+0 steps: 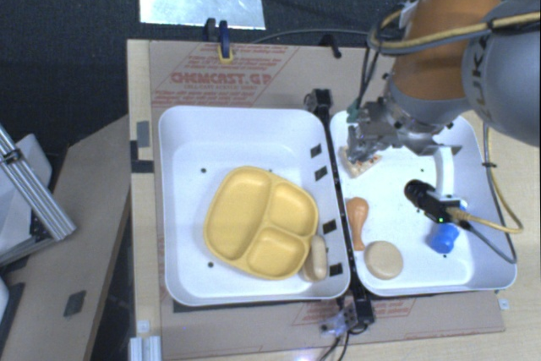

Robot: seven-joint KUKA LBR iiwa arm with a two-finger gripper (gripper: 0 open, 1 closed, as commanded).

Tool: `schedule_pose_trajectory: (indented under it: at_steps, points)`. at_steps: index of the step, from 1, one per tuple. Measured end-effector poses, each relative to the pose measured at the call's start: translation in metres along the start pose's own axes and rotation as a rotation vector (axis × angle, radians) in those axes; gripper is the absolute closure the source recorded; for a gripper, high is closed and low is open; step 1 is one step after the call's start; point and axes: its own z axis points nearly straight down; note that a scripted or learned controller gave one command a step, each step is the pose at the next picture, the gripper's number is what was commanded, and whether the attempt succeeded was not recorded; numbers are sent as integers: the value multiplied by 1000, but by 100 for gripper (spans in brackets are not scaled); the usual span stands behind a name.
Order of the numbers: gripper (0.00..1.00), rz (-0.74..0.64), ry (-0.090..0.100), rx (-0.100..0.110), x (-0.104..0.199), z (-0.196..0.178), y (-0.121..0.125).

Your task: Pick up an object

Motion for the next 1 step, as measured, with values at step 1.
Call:
schedule_pose_trajectory:
  at_steps: [1]
  points:
    - [100, -1, 1, 0, 52, 0, -11]
